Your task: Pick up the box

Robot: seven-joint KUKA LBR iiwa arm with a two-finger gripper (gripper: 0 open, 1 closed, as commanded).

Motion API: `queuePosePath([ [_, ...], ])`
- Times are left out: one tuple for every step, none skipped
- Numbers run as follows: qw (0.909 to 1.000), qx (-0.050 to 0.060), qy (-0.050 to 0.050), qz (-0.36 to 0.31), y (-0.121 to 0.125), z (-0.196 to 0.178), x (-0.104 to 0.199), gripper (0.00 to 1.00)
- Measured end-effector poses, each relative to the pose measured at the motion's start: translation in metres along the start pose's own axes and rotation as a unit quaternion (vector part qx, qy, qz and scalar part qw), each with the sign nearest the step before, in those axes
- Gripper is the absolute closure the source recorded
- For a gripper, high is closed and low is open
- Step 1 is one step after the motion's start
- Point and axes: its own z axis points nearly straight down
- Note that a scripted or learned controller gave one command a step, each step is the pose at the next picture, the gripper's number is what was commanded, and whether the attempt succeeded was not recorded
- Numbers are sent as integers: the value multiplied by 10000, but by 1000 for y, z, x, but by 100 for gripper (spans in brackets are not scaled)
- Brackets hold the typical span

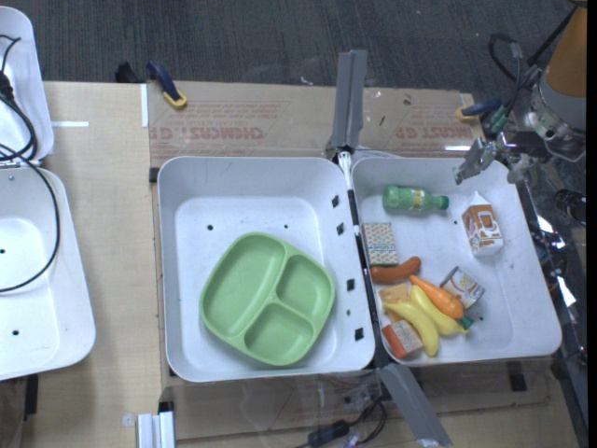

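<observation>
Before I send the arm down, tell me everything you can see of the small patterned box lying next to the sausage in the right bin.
The box is small, flat and rectangular, seemingly cardboard, with a fine pale checked print and a darker band along its top edge. It lies flat on the floor of the right bin, near the divider beside the left bin, long side running up the view. The sausage lies right at its lower edge, seemingly touching it. The green bottle lies apart, above it. The claw hovers near the bin's far right corner.

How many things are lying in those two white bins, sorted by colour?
Green: 2, the divided plate and the bottle
Orange: 3, the carton, the carrot and the sausage
Yellow: 1, the banana
Patterned or mixed: 3, the box, a small packet and a reddish item under the banana
Total: 9
</observation>
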Motion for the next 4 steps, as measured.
queuePosePath([
  [10000,3,0,-11,-6,70,118,0],
  [9993,3,0,-370,-21,147,55,0],
  [9980,-2,0,-632,-99,170,-17,0],
  [9981,-3,5,-619,-99,161,-17,100],
])
